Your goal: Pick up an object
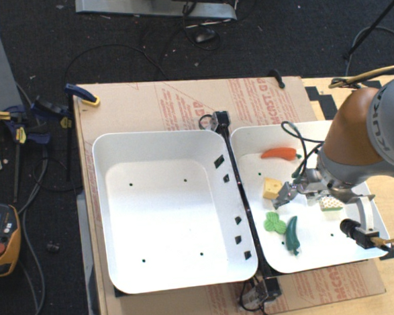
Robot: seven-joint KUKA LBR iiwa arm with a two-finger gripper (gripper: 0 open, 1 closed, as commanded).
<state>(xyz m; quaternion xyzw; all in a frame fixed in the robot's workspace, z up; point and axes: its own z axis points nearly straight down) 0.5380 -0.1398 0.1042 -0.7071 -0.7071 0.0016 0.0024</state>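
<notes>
Several small things lie in the right bin (312,263). An orange carrot-shaped piece (279,153) rests near its far wall. A yellow block (272,186) sits mid-left. Below the block are a light green piece (274,223) and a dark teal elongated piece (292,235), lying side by side. A small white and green item (331,204) lies right of them, partly under the arm. My gripper (287,194) is low in the bin, just right of the yellow block and close to it. Nothing shows held in it.
The left bin (112,193) stands beside the right one, split from it by a black rail (236,184). Both rest on a cardboard sheet (179,101). The arm's orange and grey body (357,142) hangs over the right bin's right side.
</notes>
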